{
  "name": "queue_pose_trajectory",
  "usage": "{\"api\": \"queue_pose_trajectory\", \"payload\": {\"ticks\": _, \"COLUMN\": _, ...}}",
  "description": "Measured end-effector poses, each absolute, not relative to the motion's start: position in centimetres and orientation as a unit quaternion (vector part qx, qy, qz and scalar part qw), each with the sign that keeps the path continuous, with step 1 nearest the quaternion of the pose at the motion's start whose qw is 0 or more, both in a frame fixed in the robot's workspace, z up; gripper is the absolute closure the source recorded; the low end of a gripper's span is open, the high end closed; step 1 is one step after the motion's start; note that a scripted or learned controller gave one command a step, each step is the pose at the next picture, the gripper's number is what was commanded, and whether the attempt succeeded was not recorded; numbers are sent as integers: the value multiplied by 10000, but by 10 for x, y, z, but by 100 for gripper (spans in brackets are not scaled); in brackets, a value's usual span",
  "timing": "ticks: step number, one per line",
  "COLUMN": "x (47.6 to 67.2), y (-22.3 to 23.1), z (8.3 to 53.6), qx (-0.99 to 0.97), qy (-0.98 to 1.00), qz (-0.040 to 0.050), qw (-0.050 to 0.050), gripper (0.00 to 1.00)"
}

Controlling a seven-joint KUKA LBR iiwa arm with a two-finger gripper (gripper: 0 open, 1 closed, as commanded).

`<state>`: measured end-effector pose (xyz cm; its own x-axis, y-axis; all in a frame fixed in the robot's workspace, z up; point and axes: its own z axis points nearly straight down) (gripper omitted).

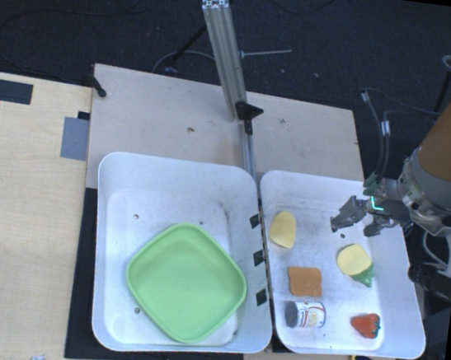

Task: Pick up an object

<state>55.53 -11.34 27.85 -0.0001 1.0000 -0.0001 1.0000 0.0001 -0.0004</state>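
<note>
I see my gripper hovering with fingers spread and nothing between them, at two o'clock in the right bin. A yellow lemon piece lies just below it at six o'clock. The left bin holds a green plate.

My end effector hovers over the right white bin, behind the yellow lemon-shaped toy; the green square plate lies in the left white bin.

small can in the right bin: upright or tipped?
Tipped. The can lies on its side on the right bin's floor, its round end facing left and label wall showing.
</note>
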Motion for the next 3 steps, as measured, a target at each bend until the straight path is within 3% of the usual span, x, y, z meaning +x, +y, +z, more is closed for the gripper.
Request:
{"api": "queue_pose_trajectory", "payload": {"ticks": 1, "x": 555, "y": -113, "z": 278, "qx": -7071, "qy": -7071, "qz": 2, "qw": 2, "gripper": 0}}
{"api": "queue_pose_trajectory", "payload": {"ticks": 3, "x": 565, "y": -117, "z": 182, "qx": -7072, "qy": -7070, "qz": 16, "qw": 18, "gripper": 0}}
